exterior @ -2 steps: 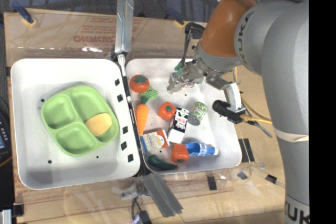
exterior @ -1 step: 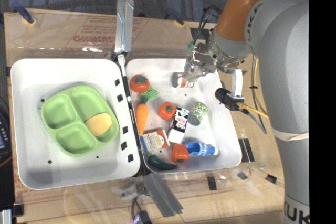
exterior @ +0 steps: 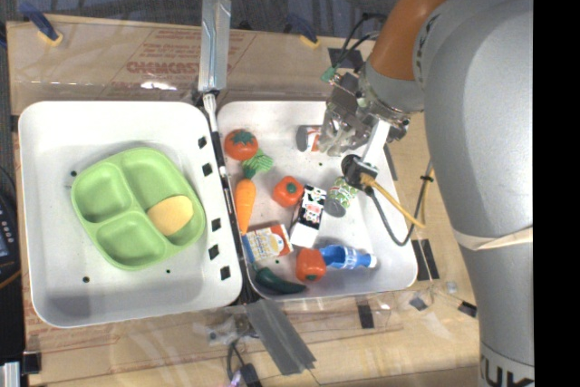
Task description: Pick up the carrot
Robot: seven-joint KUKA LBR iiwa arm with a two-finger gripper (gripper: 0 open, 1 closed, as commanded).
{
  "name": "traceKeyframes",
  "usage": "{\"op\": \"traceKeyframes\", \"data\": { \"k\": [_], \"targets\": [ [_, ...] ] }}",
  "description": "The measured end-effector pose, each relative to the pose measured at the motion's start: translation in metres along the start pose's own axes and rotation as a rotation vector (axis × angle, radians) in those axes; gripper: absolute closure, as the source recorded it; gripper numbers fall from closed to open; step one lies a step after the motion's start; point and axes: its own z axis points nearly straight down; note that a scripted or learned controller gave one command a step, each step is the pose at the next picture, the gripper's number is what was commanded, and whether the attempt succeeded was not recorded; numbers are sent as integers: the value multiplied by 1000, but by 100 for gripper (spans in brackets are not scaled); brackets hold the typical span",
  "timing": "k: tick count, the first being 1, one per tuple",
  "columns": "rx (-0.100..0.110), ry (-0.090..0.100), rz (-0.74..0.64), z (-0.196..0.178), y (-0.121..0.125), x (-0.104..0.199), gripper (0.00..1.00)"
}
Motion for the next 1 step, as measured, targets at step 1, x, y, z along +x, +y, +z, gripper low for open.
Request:
{"op": "traceKeyframes", "data": {
  "k": [1],
  "targets": [
    [-4,2,246,8,53,7,100]
  ]
}}
